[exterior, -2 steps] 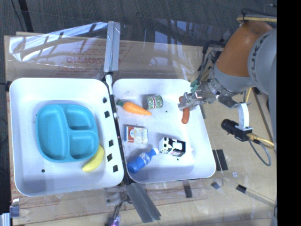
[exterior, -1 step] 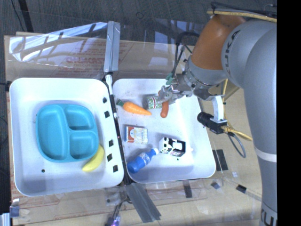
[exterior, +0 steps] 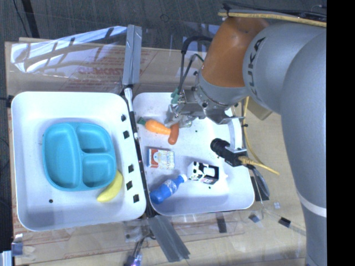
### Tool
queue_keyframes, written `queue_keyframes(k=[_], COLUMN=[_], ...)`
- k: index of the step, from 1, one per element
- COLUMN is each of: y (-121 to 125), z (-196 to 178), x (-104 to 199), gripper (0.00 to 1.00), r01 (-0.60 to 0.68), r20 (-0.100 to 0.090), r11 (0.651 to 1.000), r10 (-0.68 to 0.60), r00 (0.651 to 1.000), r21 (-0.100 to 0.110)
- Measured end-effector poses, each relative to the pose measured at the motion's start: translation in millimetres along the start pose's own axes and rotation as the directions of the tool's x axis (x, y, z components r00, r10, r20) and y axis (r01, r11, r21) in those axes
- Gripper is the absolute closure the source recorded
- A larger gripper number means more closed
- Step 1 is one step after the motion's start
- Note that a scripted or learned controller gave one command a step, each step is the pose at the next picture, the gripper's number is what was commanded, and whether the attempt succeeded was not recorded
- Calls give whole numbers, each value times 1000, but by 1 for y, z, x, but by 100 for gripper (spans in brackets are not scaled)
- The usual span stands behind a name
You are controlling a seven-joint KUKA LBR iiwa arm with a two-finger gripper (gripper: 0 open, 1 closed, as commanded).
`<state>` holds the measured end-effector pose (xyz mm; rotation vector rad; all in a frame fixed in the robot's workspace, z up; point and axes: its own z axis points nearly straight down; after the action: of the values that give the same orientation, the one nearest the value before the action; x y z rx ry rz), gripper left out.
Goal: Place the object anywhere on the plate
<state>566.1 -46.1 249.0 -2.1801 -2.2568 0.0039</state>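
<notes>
Gripper point(exterior: 178, 112) hovering over toy carrot point(exterior: 155, 127) in right bin point(exterior: 233, 195)

Whether it is gripping anything, I cannot tell; carrot lying at the bin's ten o'clock; probably light, stiff, slippery; grasping mid-body seems safest; blue plate point(exterior: 77, 154) waiting at nine o'clock.

Robotics lab, KUKA arm point(exterior: 277, 65), white bins point(exterior: 33, 204)

The wooden bench point(exterior: 72, 65) bears 2 shallow white bins side by side: left bin point(exterior: 28, 204), right bin point(exterior: 238, 195).

A wooden bench point(exterior: 66, 60) stands on dark grey carpeted floor point(exterior: 83, 4).
</notes>
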Motion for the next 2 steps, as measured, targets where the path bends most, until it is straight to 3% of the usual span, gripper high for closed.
queue_keyframes(k=[1, 2], y=[-60, -47], z=[59, 58], x=[76, 143], gripper=[100, 100], r01=[51, 146], r20=[1, 1], r11=[999, 989], r10=[-51, -146], r00=[999, 989], r21=[3, -2])
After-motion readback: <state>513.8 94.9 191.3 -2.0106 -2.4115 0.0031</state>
